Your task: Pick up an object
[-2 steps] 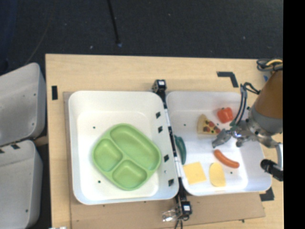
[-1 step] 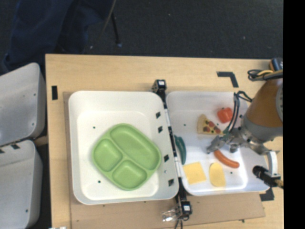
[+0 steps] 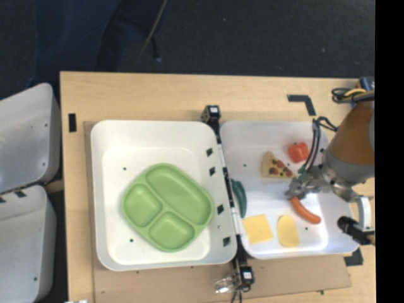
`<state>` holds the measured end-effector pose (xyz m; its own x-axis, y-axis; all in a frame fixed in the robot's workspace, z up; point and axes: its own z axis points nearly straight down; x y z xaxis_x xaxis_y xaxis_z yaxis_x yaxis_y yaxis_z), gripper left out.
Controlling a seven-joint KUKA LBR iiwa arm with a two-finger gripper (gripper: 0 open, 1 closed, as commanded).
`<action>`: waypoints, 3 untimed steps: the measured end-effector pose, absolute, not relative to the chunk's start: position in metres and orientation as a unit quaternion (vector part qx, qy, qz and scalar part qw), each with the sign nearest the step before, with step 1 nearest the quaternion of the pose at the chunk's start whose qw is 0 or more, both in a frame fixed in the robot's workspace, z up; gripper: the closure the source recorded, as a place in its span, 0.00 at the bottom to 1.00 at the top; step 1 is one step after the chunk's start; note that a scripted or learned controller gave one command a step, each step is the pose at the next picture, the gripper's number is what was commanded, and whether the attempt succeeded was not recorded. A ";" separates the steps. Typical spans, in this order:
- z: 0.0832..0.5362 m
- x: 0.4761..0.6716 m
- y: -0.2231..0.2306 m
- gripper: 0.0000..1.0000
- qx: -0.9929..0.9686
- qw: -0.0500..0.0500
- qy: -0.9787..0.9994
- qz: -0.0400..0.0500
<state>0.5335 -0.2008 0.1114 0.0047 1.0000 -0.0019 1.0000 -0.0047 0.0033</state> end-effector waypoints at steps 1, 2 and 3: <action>0.175 0.534 -0.198 1.00 0.706 0.004 0.708 0.002; 0.229 0.546 -0.200 1.00 0.706 0.004 0.708 0.001; 0.222 0.546 -0.201 1.00 0.707 0.001 0.708 -0.001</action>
